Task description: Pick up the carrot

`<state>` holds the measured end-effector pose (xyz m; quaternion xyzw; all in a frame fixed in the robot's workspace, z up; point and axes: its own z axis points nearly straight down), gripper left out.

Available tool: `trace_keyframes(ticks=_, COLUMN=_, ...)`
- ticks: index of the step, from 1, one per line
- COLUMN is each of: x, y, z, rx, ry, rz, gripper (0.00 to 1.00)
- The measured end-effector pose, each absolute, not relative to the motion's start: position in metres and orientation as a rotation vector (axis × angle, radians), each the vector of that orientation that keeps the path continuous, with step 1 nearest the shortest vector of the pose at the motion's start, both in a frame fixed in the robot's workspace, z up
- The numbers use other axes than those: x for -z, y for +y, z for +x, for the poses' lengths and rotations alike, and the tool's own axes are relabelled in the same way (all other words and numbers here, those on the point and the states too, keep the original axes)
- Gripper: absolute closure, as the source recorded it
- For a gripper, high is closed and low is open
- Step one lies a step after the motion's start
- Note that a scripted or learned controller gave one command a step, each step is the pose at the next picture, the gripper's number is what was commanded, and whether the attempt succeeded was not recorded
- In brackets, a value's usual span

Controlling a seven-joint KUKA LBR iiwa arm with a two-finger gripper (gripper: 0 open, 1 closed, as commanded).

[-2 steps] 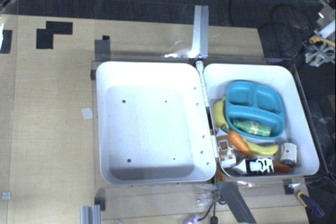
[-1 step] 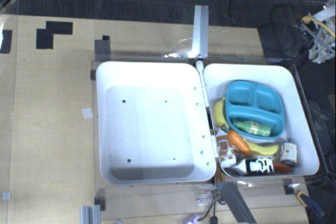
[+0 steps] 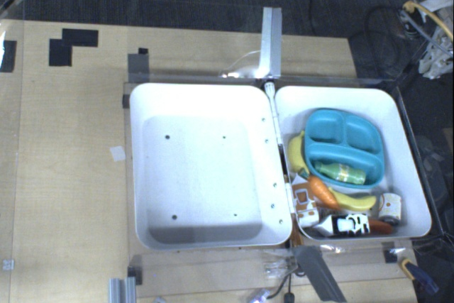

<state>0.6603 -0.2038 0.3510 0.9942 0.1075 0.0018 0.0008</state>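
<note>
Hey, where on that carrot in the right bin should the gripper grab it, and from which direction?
Probably best from straight above, closing across the middle of the carrot. It lies slanted near the front of the right bin, wedged between the blue divided plate and banana on one side and a small printed card on the other, so a sideways approach looks blocked. The fingers should straddle its narrow width.

Even, fairly bright light from above; the white bins [image 3: 206,167] glare slightly, soft shadow along the left bin's near wall; mildly grainy, soft focus.
</note>
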Motion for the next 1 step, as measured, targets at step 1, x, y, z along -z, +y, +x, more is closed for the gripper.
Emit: trace_keyframes(ticks=1, x=-0.3508, y=-0.2040, z=0.6602, rx=-0.005, ry=0.338, rz=3.122, gripper=0.00)
